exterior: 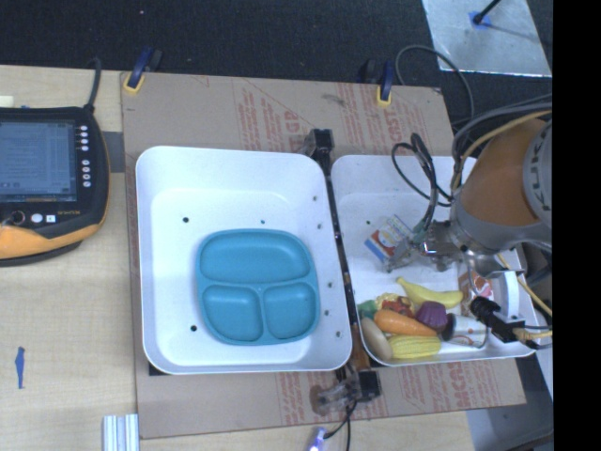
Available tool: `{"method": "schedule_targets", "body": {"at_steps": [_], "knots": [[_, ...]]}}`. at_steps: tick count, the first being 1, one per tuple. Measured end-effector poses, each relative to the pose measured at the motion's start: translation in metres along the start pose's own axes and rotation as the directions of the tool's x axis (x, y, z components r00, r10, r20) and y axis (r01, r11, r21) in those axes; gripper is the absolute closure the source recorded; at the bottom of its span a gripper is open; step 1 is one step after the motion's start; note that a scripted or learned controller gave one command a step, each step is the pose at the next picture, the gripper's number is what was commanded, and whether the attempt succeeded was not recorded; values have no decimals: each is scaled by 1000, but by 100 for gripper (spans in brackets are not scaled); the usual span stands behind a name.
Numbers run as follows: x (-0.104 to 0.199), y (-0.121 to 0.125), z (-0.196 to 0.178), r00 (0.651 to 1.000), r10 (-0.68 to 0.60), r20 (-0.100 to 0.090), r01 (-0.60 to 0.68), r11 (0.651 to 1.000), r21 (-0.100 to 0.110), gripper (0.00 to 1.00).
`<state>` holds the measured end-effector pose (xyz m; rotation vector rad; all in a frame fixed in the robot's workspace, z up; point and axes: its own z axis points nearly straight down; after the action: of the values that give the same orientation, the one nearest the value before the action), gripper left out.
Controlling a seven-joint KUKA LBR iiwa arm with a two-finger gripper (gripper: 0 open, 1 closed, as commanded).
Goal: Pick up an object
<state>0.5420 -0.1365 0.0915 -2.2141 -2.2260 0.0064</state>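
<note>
One camera looks down on the tabletop (66, 346) from above, at a slight slant and from a middle distance. Its frame takes in both white bins, the left bin (160, 252) near the centre and the right bin (362, 191) toward the right side. The arm (502, 181) comes in from the right edge, and dark floor (235, 12) lies along the top.

toy food pile (413, 322), right bin's (362, 186) near corner

Arm (502, 181) cut off at right, covering right bin's (362, 172) far corner. Gripper (413, 242) fingers blurred among cables, perhaps over small packet (380, 245). Toy food pile (413, 322) partly overlapped, individual pieces unclear.
</note>
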Motion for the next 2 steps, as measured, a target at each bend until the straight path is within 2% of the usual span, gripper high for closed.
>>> {"method": "schedule_targets", "body": {"at_steps": [1, 2], "knots": [[7, -66, 0, 1000, 0, -1, 0, 1000, -1, 0], [5, -65, -10, 1000, -5, 1, 5, 1000, -2, 100]]}}
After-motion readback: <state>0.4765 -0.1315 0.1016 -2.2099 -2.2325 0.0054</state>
